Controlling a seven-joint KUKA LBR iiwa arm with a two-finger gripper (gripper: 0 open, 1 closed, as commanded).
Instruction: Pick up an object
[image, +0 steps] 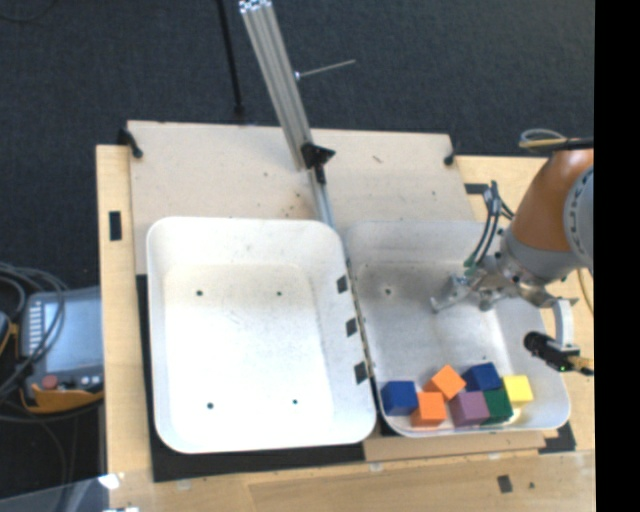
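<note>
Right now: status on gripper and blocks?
Gripper low over right bin, apart from the blocks. Blocks clustered at bin's near edge, untouched. Nothing between them.

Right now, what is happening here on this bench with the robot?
The robot arm reaches in over the right bin, and its claw hangs above the bin's bare middle. Small coloured blocks sit bunched in that bin's near corner, apart from the claw. Nothing is picked up yet. The left bin sits beside it.

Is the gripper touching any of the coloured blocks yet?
Apart. The camera view shows the gripper over bare bin floor, while the blocks sit clustered at the right bin's near edge, with white floor between them.
</note>
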